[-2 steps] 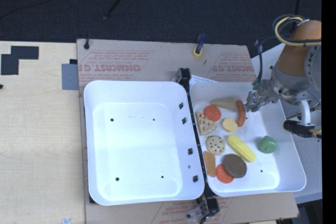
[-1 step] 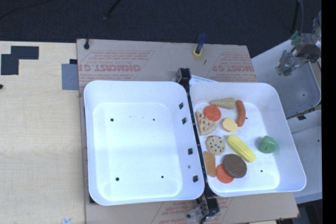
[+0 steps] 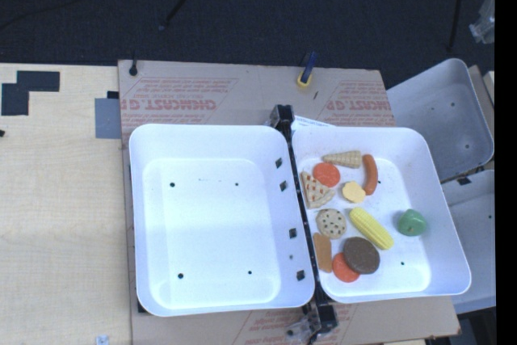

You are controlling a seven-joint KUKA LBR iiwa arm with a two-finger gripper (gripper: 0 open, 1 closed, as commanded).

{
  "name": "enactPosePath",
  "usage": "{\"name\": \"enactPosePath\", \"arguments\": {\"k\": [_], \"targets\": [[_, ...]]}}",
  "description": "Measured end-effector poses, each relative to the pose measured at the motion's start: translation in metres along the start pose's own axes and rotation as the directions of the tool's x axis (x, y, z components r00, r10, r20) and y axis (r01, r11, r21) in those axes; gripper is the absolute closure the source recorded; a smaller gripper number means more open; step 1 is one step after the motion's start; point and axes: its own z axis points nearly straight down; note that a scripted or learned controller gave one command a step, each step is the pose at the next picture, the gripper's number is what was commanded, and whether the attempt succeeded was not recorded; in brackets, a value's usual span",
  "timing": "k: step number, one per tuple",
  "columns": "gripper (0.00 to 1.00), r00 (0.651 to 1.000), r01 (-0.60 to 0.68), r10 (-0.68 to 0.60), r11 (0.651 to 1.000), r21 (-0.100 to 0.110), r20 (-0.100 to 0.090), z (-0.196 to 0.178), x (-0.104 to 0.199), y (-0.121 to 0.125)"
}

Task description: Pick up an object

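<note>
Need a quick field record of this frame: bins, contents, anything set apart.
left bin: white, shallow
right bin: white, holds toy food
items: pizza slice, sausage, corn cob, cookie, brown disc
apart from cluster: green piece, near right wall
under bins: cardboard sheet

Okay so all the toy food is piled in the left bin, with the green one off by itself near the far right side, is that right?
Not quite: the toy food lies in the right bin, not the left bin. The rest holds: in the camera view the green piece sits apart from the cluster, toward that bin's right side, while the corn cob, sausage and pizza slice crowd together.
</note>
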Motion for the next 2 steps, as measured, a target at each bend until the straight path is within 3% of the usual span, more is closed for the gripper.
{"name": "enactPosePath", "arguments": {"k": [1,2], "targets": [[1.0,1.0,-0.004,0.005,1.0,0.017,-0.003,-0.012,-0.015,0.0],[1.0,1.0,-0.006,0.006,1.0,0.018,-0.003,-0.01,-0.039,0.0]]}}
